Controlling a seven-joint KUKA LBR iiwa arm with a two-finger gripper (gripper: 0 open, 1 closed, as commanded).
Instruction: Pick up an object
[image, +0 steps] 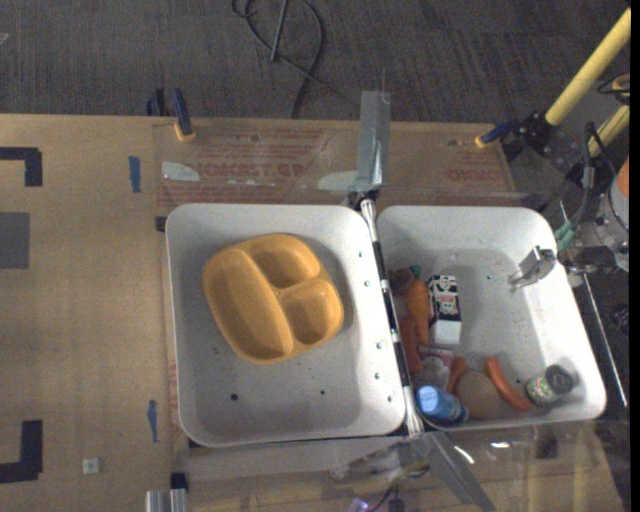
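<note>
Camera view looks down on the worktop (90, 300) with two white bins. The end effector (532, 266) hovers over the right bin (480, 240), at its far right part, above bare floor; whether it is spread or closed I cannot tell, and nothing shows in its grip. Judging by this, the approach step is in hand. The objects crowd the bin's near left: a carrot (415, 310) along the left wall, a small carton (443, 300) beside it, a blue-capped bottle (438, 403), an orange sausage (508, 385) and a small can (552, 384). The next move calls for travel leftward and nearer, then descent onto one piece; close neighbours may hinder. The left bin (200, 380) holds a yellow divided tray (272, 296).
</note>
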